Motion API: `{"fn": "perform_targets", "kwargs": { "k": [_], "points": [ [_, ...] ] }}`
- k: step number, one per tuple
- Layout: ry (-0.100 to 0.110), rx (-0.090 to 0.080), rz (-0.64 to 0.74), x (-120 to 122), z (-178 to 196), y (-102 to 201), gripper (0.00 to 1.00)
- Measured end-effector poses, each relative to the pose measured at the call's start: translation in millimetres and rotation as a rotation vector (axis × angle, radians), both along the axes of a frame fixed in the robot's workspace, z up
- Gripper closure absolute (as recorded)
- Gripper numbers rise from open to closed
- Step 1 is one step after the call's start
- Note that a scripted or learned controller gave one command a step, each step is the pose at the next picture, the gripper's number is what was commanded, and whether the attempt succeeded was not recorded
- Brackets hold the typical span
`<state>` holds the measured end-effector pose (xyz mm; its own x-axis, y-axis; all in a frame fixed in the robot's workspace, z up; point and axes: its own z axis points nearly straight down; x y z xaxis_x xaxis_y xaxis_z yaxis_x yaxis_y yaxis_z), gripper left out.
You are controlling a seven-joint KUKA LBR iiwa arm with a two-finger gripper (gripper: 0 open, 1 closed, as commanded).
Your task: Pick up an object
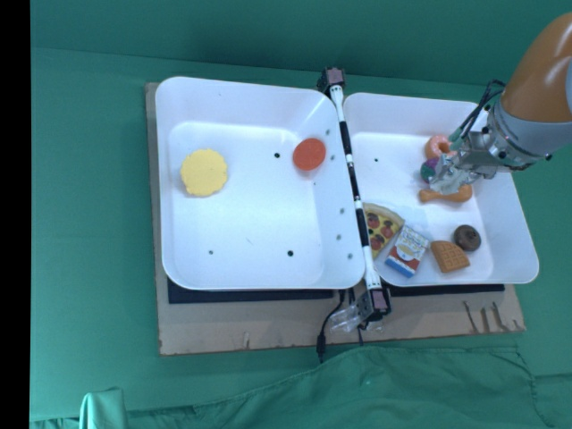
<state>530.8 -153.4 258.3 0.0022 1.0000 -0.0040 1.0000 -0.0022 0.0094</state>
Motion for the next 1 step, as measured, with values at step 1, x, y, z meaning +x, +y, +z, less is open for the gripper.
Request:
{"fn": "perform_targets", "kwargs": {
  "k": [1],
  "points": [
    [-0.002, 0.0, 0.0, -6.3, 52.2, 3.9, 1.0]
  ]
}}
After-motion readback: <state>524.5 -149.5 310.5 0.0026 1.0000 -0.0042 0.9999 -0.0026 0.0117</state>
